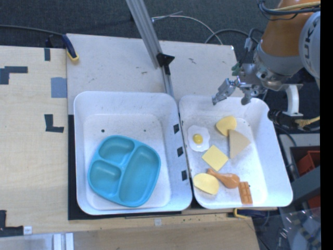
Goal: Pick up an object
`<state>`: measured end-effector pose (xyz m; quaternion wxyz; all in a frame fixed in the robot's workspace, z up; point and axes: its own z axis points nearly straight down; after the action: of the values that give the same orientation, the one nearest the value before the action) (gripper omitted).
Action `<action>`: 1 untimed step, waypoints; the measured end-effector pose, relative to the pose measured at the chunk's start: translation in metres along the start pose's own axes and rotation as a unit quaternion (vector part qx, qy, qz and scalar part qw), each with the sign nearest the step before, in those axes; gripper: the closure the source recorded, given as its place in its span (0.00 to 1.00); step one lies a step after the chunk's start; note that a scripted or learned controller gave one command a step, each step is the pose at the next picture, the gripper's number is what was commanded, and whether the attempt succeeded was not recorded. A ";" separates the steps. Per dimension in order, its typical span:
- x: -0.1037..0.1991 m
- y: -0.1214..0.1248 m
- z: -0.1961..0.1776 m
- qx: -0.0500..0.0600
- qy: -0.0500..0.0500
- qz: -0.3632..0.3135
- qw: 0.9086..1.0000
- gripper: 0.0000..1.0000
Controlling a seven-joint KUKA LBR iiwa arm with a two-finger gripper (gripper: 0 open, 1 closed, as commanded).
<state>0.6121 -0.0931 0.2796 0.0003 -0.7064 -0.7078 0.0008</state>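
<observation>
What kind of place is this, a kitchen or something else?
Probably a robot lab, not a kitchen: a robot arm hangs over two white bins, the food looks like toys, such as the fried egg, and cables trail behind.

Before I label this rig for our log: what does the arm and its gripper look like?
The arm is bulky and rounded, grey with a glossy orange band above the wrist and dark lettering on its right side. Black cables loop over its top. The gripper is small, metallic grey, with two thin fingers.

The arm [291,35] was grey with 1 orange band, black cables looping above, ending in a metal gripper [232,94].
</observation>
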 end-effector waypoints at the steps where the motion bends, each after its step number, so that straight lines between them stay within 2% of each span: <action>1: -0.087 -0.037 0.041 0.000 -0.001 0.001 1.000 0.00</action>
<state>0.5755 -0.1803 0.2383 0.0000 -0.7073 -0.7069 0.0014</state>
